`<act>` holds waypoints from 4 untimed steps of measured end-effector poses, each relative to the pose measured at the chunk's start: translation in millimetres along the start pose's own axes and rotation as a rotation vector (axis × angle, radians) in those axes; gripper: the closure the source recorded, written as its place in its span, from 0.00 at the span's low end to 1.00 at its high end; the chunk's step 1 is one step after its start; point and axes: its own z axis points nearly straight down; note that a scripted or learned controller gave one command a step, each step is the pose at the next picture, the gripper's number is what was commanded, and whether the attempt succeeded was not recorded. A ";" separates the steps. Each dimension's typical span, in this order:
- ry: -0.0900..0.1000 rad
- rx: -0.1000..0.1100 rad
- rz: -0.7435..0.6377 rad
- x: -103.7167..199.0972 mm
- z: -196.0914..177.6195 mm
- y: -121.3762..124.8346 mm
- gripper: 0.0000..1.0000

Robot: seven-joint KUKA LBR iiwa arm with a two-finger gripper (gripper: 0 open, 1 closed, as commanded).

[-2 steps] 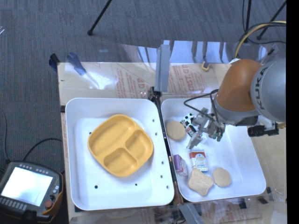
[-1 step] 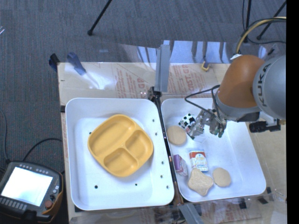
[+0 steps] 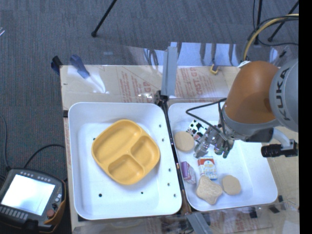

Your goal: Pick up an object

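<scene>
My gripper (image 3: 213, 146) hangs low over the middle of the right bin (image 3: 258, 179), under the orange wrist band. Right below its tips lies a small white carton with a red and blue label (image 3: 207, 168). A round tan cookie (image 3: 184, 141) rests just left of the gripper. A black-and-white patterned item (image 3: 196, 127) peeks out behind it. Toward the front lie a toast-shaped tan piece (image 3: 209, 190), a smaller round tan disc (image 3: 231, 185) and a purple-and-white packet (image 3: 187, 172) by the left wall. Nothing shows between the fingers.
The left bin (image 3: 83, 130) holds a yellow divided plate (image 3: 126, 151). A metal post (image 3: 169, 74) rises behind the divider between the bins. A teach pendant (image 3: 30, 198) sits on the floor at lower left. A black fitting (image 3: 278, 151) sticks out at the right.
</scene>
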 end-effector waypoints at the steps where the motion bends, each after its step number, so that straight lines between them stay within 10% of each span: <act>1: 0.007 0.004 -0.083 64.9 3.0 17.5 1.00; 2: 0.002 0.002 -0.202 96.5 -61.9 43.3 1.00; 4: 0.015 0.011 -0.211 96.0 -73.3 44.8 1.00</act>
